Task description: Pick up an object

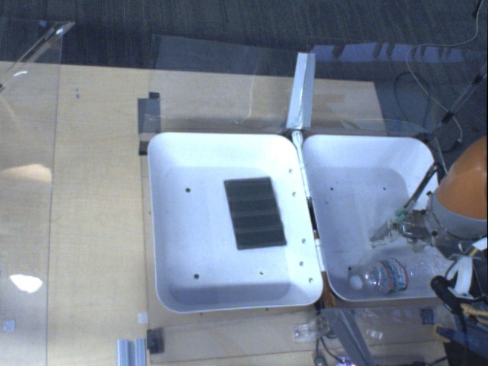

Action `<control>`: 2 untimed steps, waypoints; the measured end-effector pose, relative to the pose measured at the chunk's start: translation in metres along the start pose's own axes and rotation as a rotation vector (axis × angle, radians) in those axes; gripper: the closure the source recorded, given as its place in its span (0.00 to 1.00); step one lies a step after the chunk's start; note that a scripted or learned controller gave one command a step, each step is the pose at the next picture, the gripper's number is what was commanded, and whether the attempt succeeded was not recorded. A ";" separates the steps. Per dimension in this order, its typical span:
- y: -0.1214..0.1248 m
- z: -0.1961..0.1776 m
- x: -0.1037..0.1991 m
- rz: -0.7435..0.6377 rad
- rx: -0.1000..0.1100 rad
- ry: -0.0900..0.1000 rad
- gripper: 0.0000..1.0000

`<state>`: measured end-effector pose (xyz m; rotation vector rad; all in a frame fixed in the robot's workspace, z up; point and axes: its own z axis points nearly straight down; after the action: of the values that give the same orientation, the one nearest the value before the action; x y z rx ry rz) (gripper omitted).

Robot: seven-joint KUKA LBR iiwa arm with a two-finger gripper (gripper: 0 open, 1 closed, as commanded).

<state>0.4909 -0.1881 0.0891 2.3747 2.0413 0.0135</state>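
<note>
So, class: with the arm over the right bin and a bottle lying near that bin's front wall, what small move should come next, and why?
Probably a short shift toward the front wall, then down. The clear plastic bottle lies on its side in the right bin, and the gripper sits just behind it, not on it. The dark ridged block in the left bin is farther away.

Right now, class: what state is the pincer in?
Pincer: low in the right bin, above the bottle; open or closed cannot be told.
</note>
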 end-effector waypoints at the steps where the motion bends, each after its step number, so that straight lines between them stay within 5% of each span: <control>1: 0.060 0.002 0.031 0.159 0.001 0.000 0.00; 2: 0.122 -0.077 0.069 0.188 0.007 0.000 0.00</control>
<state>0.6212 -0.1376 0.1677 2.5608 1.8125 0.0073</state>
